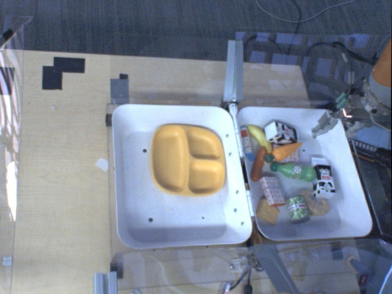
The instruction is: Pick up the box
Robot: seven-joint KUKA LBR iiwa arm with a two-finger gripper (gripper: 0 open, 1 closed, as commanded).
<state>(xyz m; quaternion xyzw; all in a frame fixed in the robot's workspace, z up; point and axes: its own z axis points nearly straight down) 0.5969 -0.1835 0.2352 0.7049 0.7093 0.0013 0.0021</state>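
Box (273,193), the pink and white one, lies flat in the right bin (355,216), toward its near left part, between a red sausage (258,164) above it and a tan cracker (266,211) just below. A small green can (297,207) stands just to its right, and a green bottle (294,172) lies on its side above that. Further back in the same bin sit a banana (258,138), a carrot (286,152) and a black-and-white milk carton (280,131); a second carton of the same cow pattern (323,182) stands near the right wall.

The gripper (324,125) hangs over the far right corner of that bin, well apart from the box, with nothing between its fingers (it is small and pale against the white wall, and I cannot tell whether they are spread or pressed together). The arm's orange band (383,72) shows at the right edge.

The left bin (122,182) carries a yellow divided tray (187,158), three compartments, set near its middle. Both bins rest on a light wooden bench (61,164).
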